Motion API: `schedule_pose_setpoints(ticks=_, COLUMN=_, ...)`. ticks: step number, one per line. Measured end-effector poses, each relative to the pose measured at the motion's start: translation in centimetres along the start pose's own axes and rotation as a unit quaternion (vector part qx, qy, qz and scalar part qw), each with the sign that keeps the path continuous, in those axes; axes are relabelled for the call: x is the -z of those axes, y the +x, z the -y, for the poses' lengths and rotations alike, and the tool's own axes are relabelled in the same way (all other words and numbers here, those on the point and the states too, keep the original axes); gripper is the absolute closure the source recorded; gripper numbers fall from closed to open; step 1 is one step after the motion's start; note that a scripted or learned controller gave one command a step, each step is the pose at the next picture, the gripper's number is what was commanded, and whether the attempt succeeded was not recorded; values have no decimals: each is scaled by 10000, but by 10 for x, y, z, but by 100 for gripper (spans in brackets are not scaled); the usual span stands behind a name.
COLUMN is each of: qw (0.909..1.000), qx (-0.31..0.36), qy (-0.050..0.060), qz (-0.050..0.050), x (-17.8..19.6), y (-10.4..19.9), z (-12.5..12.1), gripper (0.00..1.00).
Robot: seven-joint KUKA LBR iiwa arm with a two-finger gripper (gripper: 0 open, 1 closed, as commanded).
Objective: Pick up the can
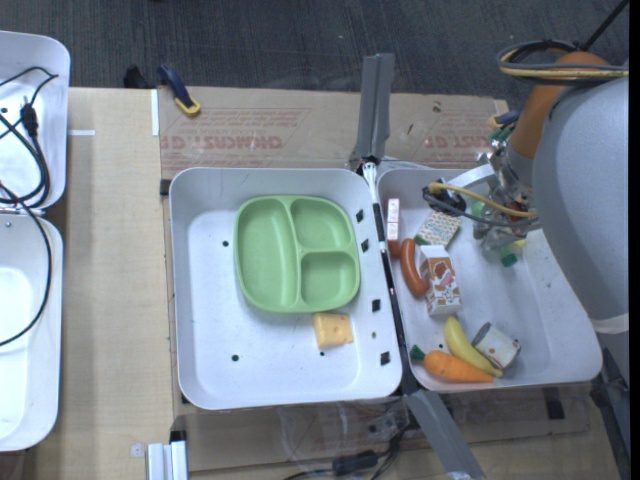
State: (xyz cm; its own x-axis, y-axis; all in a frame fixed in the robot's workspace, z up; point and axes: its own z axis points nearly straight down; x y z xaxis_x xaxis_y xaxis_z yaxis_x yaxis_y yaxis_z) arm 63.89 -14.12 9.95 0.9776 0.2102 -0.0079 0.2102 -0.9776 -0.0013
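i'm over the right bin point(560, 298) now, my hand point(497, 230) low near its far side, cables looped around the wrist. whether it's wide or narrow, i cannot tell from up here; it's a dark tangle and nothing clearly sits in it.

the can point(496, 347), as i read it, is that small silvery cylinder lying on its side at the near end of the same bin, touching the tip of the banana point(463, 343) and just beside the carrot point(455, 367). it's well apart from where i am.

so the job is ahead of me. to do it well, i'd say come straight over the can, turn the wrist so i close across its round body and not along it, and drop from above so the banana doesn't get nudged. a can lying down likely rolls, so centre first, then squeeze.

between us: a small carton point(441, 279) and a sausage point(413, 268), best passed over high. the left bin point(200, 298) with the green divided plate point(297, 253) and cheese wedge point(333, 329) stays out of it.
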Motion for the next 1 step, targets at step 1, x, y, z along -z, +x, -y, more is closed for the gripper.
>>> schedule_pose_setpoints(ticks=1, qw=10000, qx=-37, qy=1, qz=-16, x=-9, y=7, z=-31, gripper=100)
